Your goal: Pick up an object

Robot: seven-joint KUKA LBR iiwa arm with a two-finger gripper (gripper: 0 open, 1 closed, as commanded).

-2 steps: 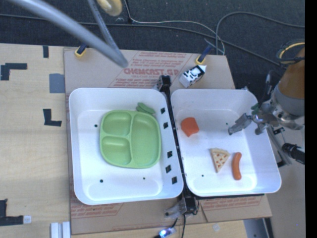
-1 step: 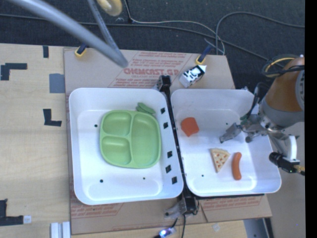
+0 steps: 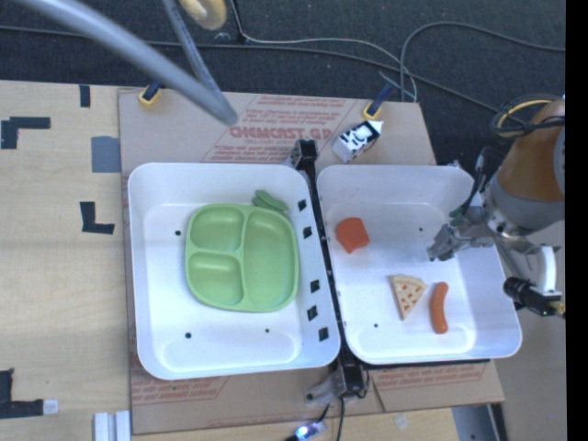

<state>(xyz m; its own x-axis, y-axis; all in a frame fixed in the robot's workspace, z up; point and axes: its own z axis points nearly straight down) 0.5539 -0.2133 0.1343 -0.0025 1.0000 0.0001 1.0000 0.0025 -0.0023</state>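
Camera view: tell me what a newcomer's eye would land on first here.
The bright green divided plate in the left bin stands out most. In the right bin lie an orange-red block near the divider, and a pizza-slice toy beside a small sausage toward the front. The gripper hangs low at that bin's right side, apart from all three.

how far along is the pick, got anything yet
Nothing looks lifted so far. The end effector is low inside the right white bin, with no object seen in it. The orange block, pizza-slice toy and small sausage all lie on the bin floor. Grasp and lift remain.
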